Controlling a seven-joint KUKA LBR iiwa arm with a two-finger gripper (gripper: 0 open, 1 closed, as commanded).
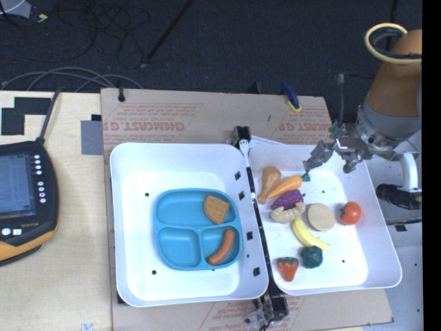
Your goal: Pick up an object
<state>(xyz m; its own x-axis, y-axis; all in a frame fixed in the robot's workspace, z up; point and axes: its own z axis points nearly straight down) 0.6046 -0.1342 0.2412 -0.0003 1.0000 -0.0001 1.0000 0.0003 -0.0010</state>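
Arm (393, 88) cut off at right edge; pendant (24, 198) cut off left.

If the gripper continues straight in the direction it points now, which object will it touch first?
Probably the carrot. The gripper points down-left into the right bin, and the carrot's tip lies nearest on that line, just before the purple grapes. Its height above them is unclear.

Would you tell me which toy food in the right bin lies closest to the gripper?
The orange carrot: its tip points up toward the gripper, nearer than the tomato or banana.
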